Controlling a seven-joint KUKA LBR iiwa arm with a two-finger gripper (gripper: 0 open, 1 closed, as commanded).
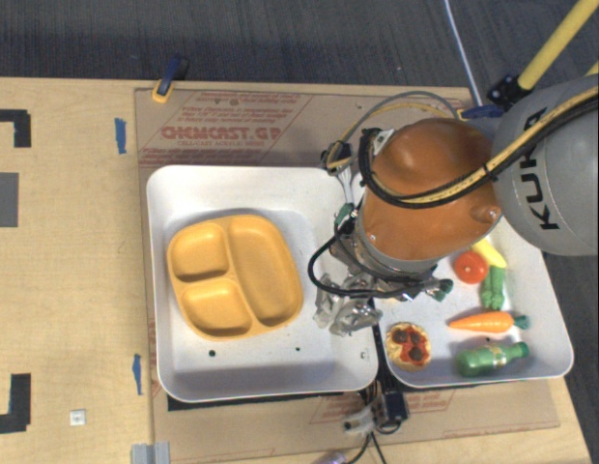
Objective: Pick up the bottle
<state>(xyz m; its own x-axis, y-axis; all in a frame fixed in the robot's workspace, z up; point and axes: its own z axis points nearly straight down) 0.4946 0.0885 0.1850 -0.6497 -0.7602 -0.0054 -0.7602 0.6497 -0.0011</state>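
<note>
Gripper: jaw opening cannot be determined; nothing visibly held. It sits low over the seam between the bins, beside the small round toy pizza. The green plastic bottle lies well apart in the right white bin. Risk: descending here misses the bottle or snags the pizza

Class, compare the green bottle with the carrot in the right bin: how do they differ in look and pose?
The bottle is green with a label; the carrot is orange with a green top. The bottle lies nearer the front rim, the carrot just behind it. Both lie on their sides, roughly parallel, in the right bin.
</note>
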